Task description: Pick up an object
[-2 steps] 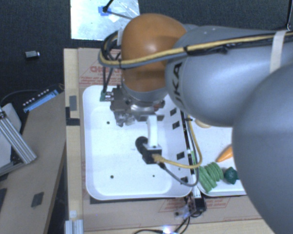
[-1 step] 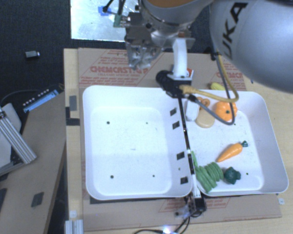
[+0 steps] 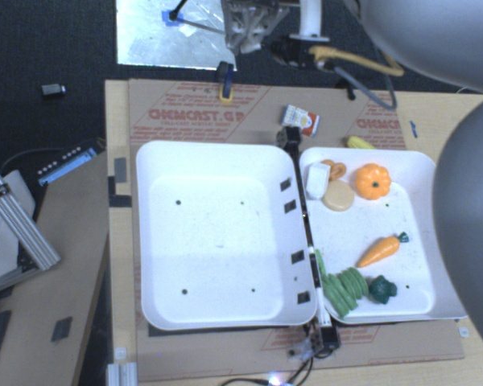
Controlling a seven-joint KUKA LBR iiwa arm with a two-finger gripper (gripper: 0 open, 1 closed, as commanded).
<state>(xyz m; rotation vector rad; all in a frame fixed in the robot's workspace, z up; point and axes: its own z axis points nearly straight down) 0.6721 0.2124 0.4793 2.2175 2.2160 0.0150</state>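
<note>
Fingers [image 3: 243, 45] above bench's far edge, state unclear; toys crowd right bin [image 3: 419, 296].

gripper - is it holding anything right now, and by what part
Nothing is held. The gripper hangs above the bench beyond the bins with no object between its fingers; the toy foods, such as the carrot and pumpkin, lie in the right bin.

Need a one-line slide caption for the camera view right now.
Pincer raised beyond the bins; pumpkin, carrot and greens lie in right bin.
</note>
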